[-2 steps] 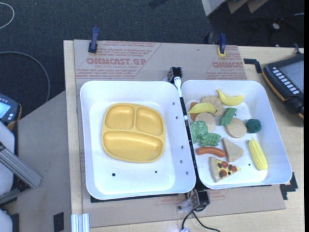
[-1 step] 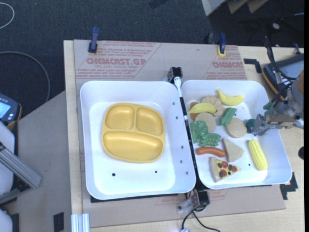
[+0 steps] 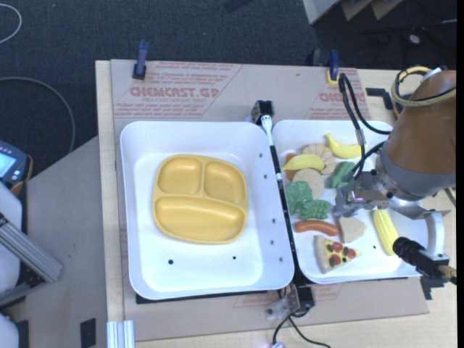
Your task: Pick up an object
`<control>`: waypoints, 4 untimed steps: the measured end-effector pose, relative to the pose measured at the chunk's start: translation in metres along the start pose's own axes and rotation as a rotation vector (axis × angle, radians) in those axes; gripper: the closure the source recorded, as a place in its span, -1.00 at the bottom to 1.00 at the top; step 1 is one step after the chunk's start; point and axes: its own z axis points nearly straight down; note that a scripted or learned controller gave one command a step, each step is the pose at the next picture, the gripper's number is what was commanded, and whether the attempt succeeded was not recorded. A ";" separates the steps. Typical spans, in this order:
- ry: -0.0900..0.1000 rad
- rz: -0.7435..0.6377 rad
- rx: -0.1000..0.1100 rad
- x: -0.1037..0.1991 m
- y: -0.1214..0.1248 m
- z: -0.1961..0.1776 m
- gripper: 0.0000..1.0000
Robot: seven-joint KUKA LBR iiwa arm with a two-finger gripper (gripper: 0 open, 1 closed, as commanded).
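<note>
- Your gripper [image 3: 348, 203] sits low among the food in the right bin [image 3: 377, 270], positioned for a pick.
- You can't tell its opening or hold.
- Hotdog [image 3: 317, 228] lies at its seven o'clock.

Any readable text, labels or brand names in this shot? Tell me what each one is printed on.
"CHEMCAST G P": large red print on the brown protective sheet behind the left bin.
Smaller red lines above and below it: too blurred to read.
Red print on the same sheet behind the right bin, near: partly covered by cables, unreadable.
Screen of the device at the left edge: nothing legible.
</note>
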 end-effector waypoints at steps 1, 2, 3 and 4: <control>-0.002 0.003 -0.004 0.041 0.001 0.004 1.00; -0.004 -0.001 -0.016 0.103 0.002 -0.067 1.00; -0.004 0.001 -0.022 0.144 0.002 -0.169 1.00; -0.009 0.005 -0.009 0.141 0.002 -0.172 1.00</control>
